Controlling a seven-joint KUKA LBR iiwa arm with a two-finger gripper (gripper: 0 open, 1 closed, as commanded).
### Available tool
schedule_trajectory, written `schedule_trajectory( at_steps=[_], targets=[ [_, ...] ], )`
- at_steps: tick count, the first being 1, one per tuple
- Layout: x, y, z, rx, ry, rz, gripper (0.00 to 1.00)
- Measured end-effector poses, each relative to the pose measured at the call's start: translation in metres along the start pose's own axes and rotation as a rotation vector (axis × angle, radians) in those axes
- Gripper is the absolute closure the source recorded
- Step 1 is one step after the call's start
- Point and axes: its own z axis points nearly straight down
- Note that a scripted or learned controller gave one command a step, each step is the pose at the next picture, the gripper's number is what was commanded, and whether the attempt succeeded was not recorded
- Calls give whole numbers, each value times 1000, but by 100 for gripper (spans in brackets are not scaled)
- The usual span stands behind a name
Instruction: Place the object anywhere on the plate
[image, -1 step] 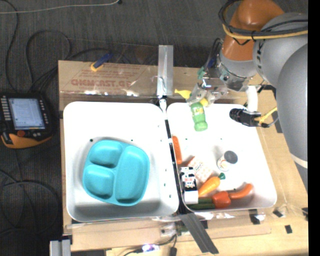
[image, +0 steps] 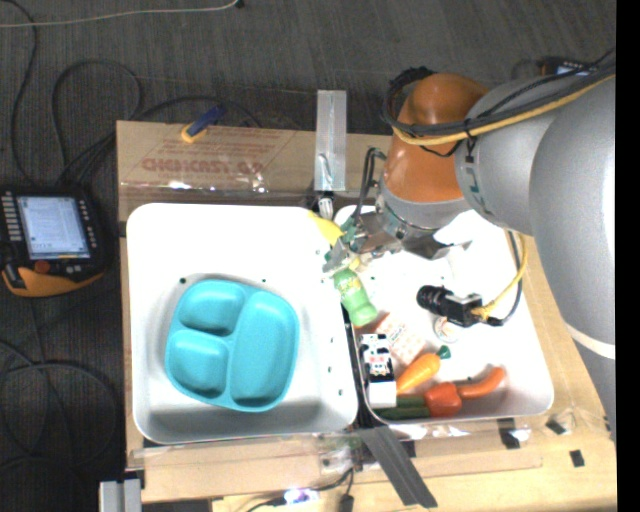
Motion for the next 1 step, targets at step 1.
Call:
schedule_trajectory(
  at_steps=[1],
  targets=[
    [82,-26,-4,0,0,-223,100]
  ],
)
